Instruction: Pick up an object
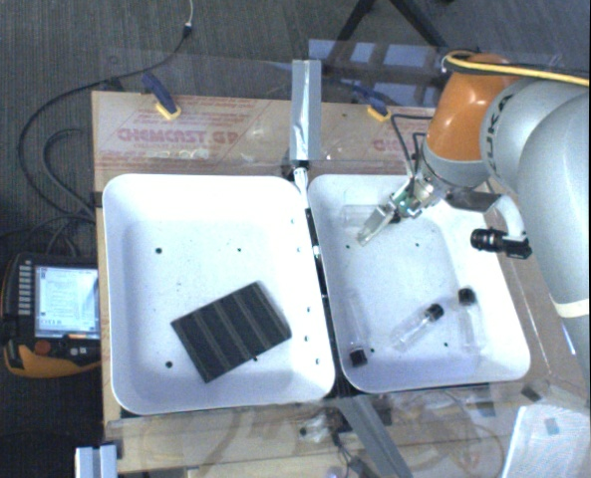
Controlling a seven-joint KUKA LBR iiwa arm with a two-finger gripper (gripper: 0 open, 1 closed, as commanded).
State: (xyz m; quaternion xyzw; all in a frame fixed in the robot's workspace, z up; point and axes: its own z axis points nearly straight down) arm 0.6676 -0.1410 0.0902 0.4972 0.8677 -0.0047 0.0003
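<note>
The pincer (375,227) was seen over the right bin's (514,366) far edge; its state could not be told. A clear vial (418,325) should be straddled squarely.

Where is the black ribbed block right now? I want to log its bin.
In the camera view, the black ribbed block lies in the left bin, toward its near right corner, beside the divide.

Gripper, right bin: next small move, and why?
Probably shift toward the near side of the right bin and descend over the clear vial. The gripper sits above bare floor in the bin's far part, and nothing is visible between its fingers; the vials lie nearer the front.
</note>
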